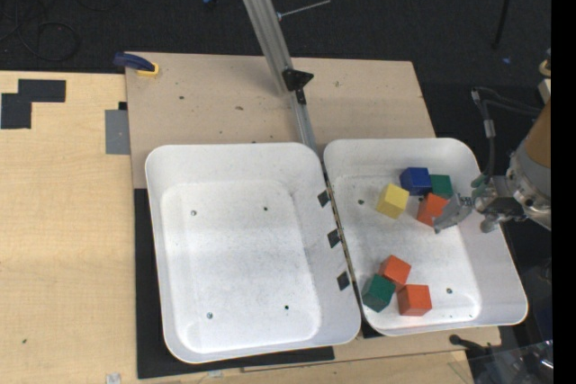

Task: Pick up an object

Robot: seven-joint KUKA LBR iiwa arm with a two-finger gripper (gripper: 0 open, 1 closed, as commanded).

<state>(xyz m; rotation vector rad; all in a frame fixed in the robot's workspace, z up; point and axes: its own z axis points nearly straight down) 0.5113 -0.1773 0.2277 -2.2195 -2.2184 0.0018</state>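
gripper [450, 216] beside orange block [431, 209] in right bin [490, 283] | fingers: cannot tell | nothing lifted, pickup remains

The arm [540, 159] enters at the view's right edge — a tan-orange curved section above a pale grey, ringed wrist. The gripper [459, 213] is grey metal with small green-tinted parts — slim, dark-tipped fingers [447, 221] jut from it.
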